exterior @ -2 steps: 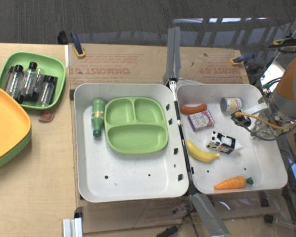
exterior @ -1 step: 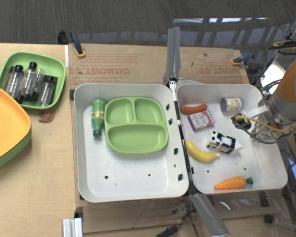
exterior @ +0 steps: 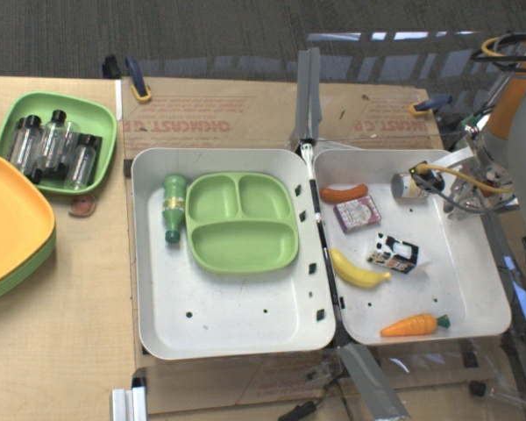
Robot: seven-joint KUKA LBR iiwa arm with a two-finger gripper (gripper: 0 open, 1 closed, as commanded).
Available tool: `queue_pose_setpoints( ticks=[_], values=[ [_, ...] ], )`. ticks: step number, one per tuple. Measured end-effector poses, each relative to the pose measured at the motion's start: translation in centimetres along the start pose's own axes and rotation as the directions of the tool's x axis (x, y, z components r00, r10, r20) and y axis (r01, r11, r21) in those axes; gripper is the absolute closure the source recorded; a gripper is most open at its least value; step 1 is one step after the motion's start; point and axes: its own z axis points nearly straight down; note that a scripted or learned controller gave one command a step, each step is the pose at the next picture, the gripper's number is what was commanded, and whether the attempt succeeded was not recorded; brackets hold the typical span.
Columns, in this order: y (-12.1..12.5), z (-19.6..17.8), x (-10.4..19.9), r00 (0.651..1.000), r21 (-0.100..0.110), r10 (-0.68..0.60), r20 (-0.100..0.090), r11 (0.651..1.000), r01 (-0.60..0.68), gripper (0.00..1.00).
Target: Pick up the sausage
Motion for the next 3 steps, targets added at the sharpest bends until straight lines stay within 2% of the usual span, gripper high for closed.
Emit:
queue_pose_setpoints(
  ticks=[1,2,3],
  values=[
    [0.5,1.7,2.2,1.0,0.0,0.008,0.001,1.0,-0.008,1.0],
    [0.0,2.5,0.0,0.996,0.002,-0.091,0.001,0.996,0.091,1.0],
    [0.2,-1.7,0.2,1.0,0.0,0.011,0.0,1.0,-0.011,1.0]
  ],
)
